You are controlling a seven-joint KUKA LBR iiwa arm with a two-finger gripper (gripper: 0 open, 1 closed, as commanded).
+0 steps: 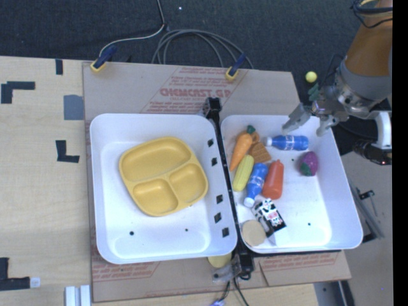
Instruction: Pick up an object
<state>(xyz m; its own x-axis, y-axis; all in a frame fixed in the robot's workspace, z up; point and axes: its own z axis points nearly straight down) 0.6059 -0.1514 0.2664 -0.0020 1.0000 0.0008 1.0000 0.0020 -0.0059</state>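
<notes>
My gripper [312,121] hangs over the far right corner of the right bin [331,231], its two fingers spread open with nothing between them. Just below it lies a clear bottle with a blue label [288,143]. A purple fruit [308,163] sits near the bin's right wall. Toward the middle are a carrot [241,148], a yellow corn-like piece [243,173], a blue bottle [257,179], a red bottle [274,180], a black-and-white carton [270,214] and a tan disc [253,233].
The left bin [105,171] holds a yellow divided plate [163,175]. A black divider with clips [220,171] runs between the bins. Cables [191,43] loop on the dark floor behind the bench.
</notes>
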